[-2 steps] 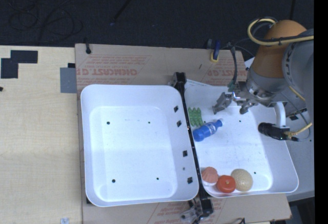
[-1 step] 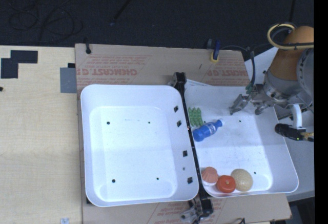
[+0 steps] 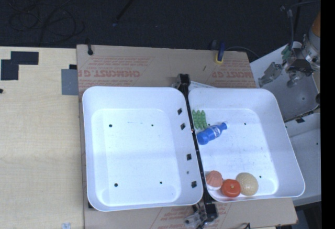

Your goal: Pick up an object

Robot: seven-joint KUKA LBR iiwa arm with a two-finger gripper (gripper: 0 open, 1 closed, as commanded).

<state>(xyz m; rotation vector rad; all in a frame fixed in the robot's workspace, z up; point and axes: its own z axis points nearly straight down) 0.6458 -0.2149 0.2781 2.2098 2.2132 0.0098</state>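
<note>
**Objects Gathered in the Right Bin, Gripper Off to the Far Right**

On the bench, two shallow white bins were set side by side: the left bin [image 3: 136, 149] and the right bin [image 3: 282, 133]. In the right bin, a blue bottle [image 3: 211, 133] was laid beside a green item [image 3: 199, 118] near the divider. At the near edge, a beige ball [image 3: 247, 183], a red round object [image 3: 231, 187] and a pink object [image 3: 213, 178] were clustered together. The gripper [image 3: 293, 65] was seen at the far right, beyond the bins and well apart from the objects; how its jaws stood could not be told.
</note>
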